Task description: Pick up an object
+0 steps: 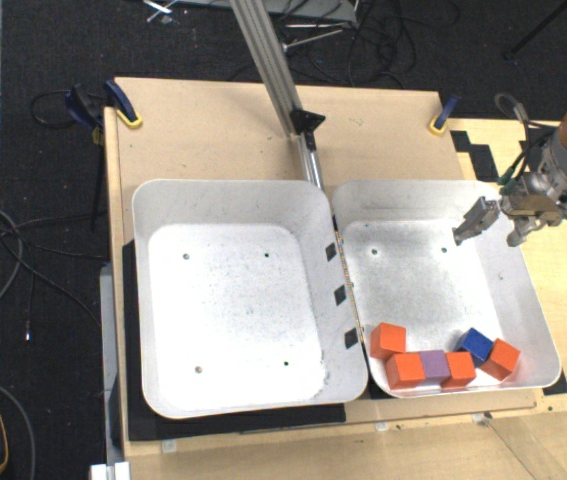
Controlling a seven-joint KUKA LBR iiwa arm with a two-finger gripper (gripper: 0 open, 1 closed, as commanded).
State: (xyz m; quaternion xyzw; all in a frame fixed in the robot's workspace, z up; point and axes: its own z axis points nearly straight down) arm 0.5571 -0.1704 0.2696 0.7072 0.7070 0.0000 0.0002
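Note:
Several small blocks lie along the front edge of the right bin (433, 268): an orange block (389, 339), another orange block (404, 370), a purple block (433, 366), an orange block (460, 368), a blue block (477, 344) and an orange block (502, 358). My gripper (498, 226) hangs over the bin's far right rim, well behind the blocks. Its two fingers are spread apart with nothing between them.
The left bin (228, 293) sits beside the right one, with black tabs along the shared edge. A slanted metal pole (268, 53) crosses the bench's back. Blue and yellow clamps (121, 103) grip the board's far corners.

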